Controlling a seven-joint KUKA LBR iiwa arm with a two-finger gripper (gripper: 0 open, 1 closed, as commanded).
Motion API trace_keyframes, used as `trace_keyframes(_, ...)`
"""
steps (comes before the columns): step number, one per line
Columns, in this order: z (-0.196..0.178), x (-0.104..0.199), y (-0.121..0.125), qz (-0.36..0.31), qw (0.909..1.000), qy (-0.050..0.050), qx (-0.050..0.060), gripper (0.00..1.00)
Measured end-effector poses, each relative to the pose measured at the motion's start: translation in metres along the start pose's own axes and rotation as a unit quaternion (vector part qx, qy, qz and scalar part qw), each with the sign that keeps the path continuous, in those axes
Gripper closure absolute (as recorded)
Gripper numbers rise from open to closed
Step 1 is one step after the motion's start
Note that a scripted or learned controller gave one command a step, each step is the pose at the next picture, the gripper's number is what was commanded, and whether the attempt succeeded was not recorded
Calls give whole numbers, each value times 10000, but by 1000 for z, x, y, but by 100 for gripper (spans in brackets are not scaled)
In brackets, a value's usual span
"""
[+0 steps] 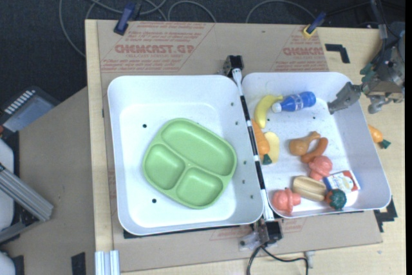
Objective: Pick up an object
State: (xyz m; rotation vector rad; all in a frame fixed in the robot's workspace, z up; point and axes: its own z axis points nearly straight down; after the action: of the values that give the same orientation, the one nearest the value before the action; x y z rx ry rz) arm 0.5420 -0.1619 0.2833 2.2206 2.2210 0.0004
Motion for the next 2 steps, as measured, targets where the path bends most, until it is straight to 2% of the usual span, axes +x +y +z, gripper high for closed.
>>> trace_keyframes(1,147,-5,-20,4,10000,6,14,0)
trace_keyframes(2,199,11,-55,5,10000,7,13,0)
